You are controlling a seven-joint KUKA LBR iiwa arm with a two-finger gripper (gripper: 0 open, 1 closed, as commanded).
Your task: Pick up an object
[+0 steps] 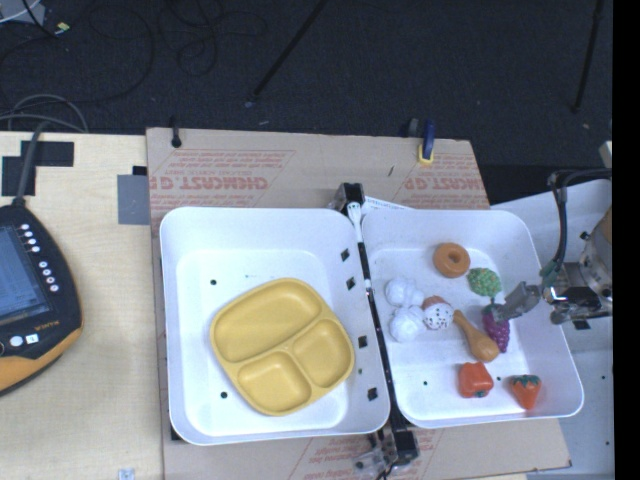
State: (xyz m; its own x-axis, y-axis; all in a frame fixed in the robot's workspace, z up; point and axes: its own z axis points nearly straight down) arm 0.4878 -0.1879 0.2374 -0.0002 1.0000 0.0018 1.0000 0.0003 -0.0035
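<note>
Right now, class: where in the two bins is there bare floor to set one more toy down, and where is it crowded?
Free: the right bin floor above the donut, and its lower left corner below the white toys; the left bin strip above the yellow tray. Crowded: the right bin's middle, around the grapes and gripper.

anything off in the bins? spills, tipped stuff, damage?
Nothing stands out. The yellow divided plate lies flat in the left bin; the toy foods, like the donut and grapes, sit loose inside the right bin.

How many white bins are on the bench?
2. The shallow white bin on the left holds a yellow divided plate. The shallow white bin on the right holds small toy foods, such as a brown doughnut.
</note>
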